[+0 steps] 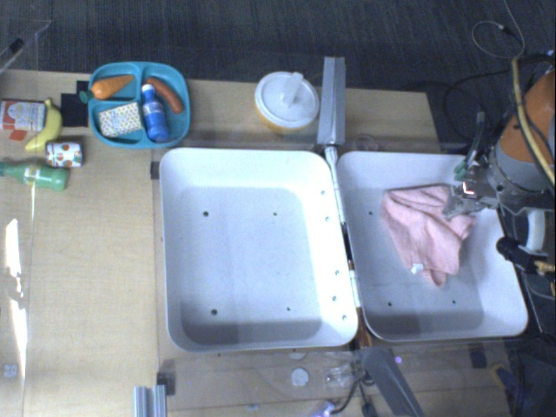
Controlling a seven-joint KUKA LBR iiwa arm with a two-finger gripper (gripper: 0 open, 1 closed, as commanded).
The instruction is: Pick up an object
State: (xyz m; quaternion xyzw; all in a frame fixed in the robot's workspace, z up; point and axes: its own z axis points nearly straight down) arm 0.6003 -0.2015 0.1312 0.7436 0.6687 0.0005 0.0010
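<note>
**Pink cloth in the right bin, tool at its edge**

Pink and crumpled, the cloth [424, 230] lies in the right bin [486, 315], bunched toward that bin's upper right part, with one tail hanging down toward the middle of the floor. The arm [530, 137] comes in from the right, grey with an orange patch near the top, and its tool [462, 200] sits right at the cloth's upper right corner, touching or just above the fabric. From where I stand I cannot tell whether the tool is wide or narrow, or whether any cloth is caught in it.

Beside it, the left bin [178, 259] shares the centre divide. Behind the bins on the wooden counter [78, 285] stands a white lidded cup [287, 101], near a grey upright post [332, 102]. Farther left is a blue divided tray [178, 85] holding an orange carrot-like toy [115, 85], a blue bottle [155, 111] and other small pieces. Left of the tray lie a yellow banana [45, 129], a small can [64, 154] and a green bottle [36, 175] on its side.
</note>
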